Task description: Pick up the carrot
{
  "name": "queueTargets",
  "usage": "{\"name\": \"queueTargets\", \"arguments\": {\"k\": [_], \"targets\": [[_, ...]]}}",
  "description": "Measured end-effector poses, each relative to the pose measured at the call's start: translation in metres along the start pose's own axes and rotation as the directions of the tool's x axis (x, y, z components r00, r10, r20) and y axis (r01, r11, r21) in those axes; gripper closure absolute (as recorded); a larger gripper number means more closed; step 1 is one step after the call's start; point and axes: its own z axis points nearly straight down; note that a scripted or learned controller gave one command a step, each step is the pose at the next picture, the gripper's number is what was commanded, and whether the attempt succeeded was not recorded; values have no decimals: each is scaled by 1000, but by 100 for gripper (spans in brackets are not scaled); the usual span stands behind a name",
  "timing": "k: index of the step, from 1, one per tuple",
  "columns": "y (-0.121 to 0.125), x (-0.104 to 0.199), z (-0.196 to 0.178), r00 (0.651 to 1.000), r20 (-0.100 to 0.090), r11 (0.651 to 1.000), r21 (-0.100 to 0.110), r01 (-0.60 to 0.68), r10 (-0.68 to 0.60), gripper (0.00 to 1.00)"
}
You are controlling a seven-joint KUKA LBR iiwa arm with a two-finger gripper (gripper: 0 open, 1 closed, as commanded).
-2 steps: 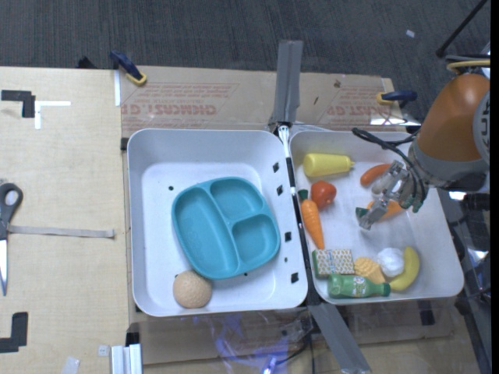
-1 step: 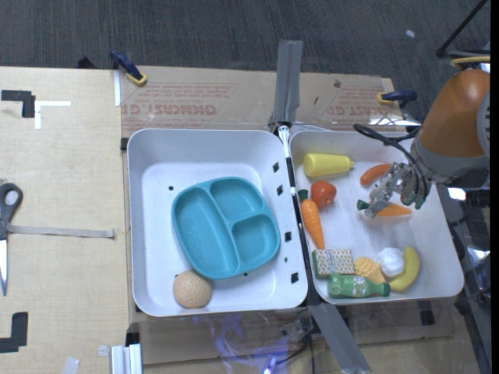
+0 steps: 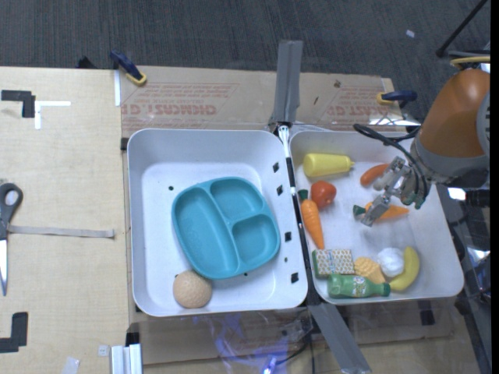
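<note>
Green bottle [image 3: 357, 287] laid at right bin [image 3: 437, 287] near edge, carrot [image 3: 313, 222] positioned along left wall, end effector [image 3: 373, 213] lowered mid-bin, opening not discernible, nothing seen gripped.

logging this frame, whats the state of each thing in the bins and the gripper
carrot: lying loose by the right bin's left wall
tomato: resting just above the carrot
green bottle: on its side
blue plate: flat in the left bin
gripper: low over the right bin, apart from the carrot
</note>
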Motion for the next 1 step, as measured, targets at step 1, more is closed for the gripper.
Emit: {"name": "queueTargets", "arguments": {"k": [1], "targets": [[42,24,11,994,-7,994,1,-105,105,0]]}}
